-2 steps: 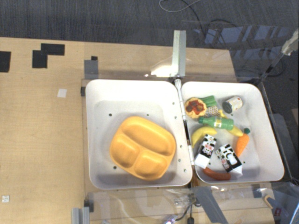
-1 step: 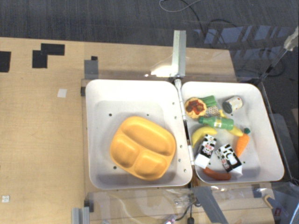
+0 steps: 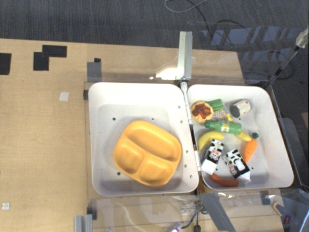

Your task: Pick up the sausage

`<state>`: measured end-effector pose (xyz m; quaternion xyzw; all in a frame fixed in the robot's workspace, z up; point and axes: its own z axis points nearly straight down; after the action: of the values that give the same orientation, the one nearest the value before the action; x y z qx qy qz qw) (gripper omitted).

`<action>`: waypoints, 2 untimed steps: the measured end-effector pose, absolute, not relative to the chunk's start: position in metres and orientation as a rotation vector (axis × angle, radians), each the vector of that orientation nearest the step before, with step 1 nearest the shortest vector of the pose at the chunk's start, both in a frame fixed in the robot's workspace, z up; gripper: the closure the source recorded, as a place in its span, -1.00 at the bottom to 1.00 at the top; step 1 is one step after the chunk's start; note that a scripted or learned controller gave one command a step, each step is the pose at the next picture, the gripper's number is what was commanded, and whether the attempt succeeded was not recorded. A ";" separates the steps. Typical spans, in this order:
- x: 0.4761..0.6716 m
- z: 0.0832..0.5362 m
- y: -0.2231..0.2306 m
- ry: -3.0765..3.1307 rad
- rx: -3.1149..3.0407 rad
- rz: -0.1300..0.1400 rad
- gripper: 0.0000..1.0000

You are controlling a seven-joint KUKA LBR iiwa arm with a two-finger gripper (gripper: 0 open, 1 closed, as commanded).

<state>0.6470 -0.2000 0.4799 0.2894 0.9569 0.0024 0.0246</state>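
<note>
Sausage (image 3: 224, 180) is lying on its side for you at the near end of the right bin (image 3: 278, 129), close along the bin's front wall, reddish-brown and running roughly left to right. You are looking at two small cartons with black-and-white cow patches just behind it: the left carton (image 3: 213, 156) is standing over the sausage's left end, and the right carton (image 3: 237, 164) is leaning over its right end, both so close that you cannot tell whether they are touching it. A banana (image 3: 205, 140) is curving behind the left carton, near the divider between the bins. A carrot (image 3: 249, 149) is resting tilted to the right of the cartons, its green top pointing away from you. A green bottle (image 3: 223, 126) is lying across the middle of the bin, and behind it a small round pizza (image 3: 202, 110) and a tipped grey can (image 3: 240, 108) are sitting near the far wall. In the left bin (image 3: 102, 129), a yellow divided plate (image 3: 147, 152) is lying alone, well apart from the sausage. Both bins are sitting side by side on the wooden bench (image 3: 43, 144).
</note>
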 end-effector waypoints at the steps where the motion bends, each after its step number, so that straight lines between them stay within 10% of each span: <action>1: 0.649 0.494 -0.199 2.949 0.888 0.010 1.00; 2: 0.650 0.508 -0.197 2.936 0.880 0.013 1.00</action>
<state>0.6499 -0.1974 0.5081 0.2868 0.9572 0.0041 0.0382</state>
